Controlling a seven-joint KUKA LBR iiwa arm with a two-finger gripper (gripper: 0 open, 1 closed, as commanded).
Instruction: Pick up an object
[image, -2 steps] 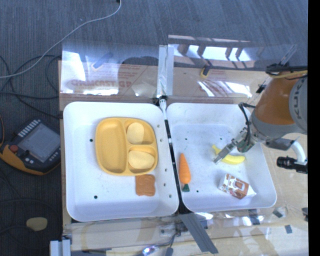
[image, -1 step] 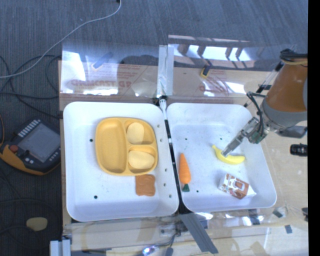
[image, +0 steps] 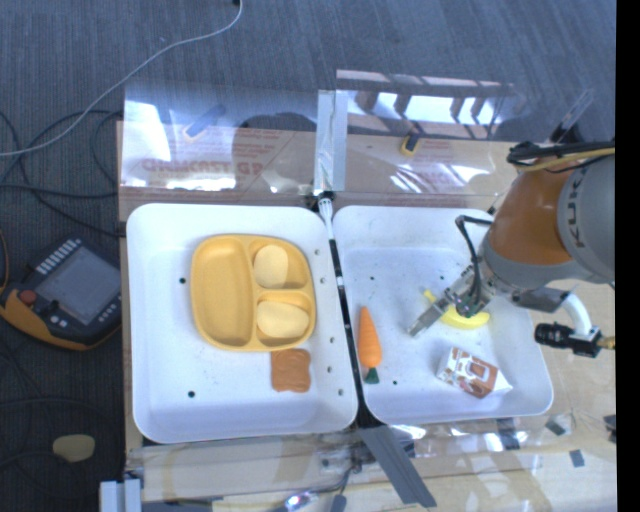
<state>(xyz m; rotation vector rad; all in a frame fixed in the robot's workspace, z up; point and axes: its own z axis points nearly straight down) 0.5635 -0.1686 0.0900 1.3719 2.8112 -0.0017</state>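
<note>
While the arm leans in over the right bin (image: 520, 395), its hand (image: 452, 305) hangs low above a small yellow object (image: 467, 319), flat and round-edged, that lies on the bin floor toward the right side. From where I stand the thin grey fingers slant down and to the left of that yellow piece, and nothing I can make out sits between them; whether they are spread or closed I cannot tell, the tips are too fine to read.

That yellow piece looks to me like a light plastic toy, stiff and smooth, so likely slippery. It lies low, so I would guess a pinch across its narrow width from straight above suits it best. It sits just beside the hand, partly under the wrist, touching or nearly touching.

Other candidates lie in the same bin: a carrot (image: 369, 341) along the left wall, well apart from the hand, stiff and tapered, easiest to pinch across its thick middle; and a small printed packet (image: 468, 372) near the front, just below the yellow piece, probably light and crinkly.
</note>
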